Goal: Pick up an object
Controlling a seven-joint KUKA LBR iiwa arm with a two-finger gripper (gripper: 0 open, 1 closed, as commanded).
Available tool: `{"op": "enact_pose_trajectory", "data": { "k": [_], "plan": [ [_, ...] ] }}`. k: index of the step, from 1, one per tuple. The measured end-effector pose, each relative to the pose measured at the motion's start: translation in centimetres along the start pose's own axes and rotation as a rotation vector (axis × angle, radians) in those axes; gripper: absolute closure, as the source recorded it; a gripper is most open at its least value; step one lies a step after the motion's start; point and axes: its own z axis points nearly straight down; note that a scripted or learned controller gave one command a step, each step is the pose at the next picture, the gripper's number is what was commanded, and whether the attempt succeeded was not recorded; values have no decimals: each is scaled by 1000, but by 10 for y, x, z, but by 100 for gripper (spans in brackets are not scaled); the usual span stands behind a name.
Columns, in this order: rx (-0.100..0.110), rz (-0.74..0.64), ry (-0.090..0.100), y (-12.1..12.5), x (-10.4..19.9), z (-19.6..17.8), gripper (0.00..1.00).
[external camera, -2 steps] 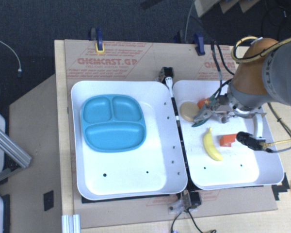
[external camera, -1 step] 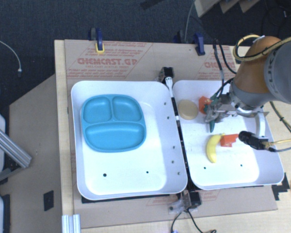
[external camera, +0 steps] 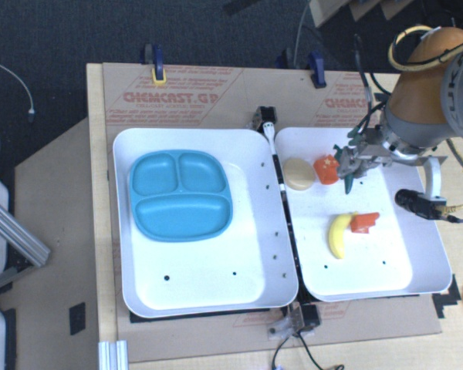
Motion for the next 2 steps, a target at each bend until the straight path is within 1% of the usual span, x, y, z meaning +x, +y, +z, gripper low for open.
{"op": "enact_pose_trajectory", "data": {
  "k": [1, 2],
  "plan": [
    [-1, 0, -1, 9, -7, -59, 100],
    [1, 1, 0, 10, -7, -95, 100]
  ]
}}
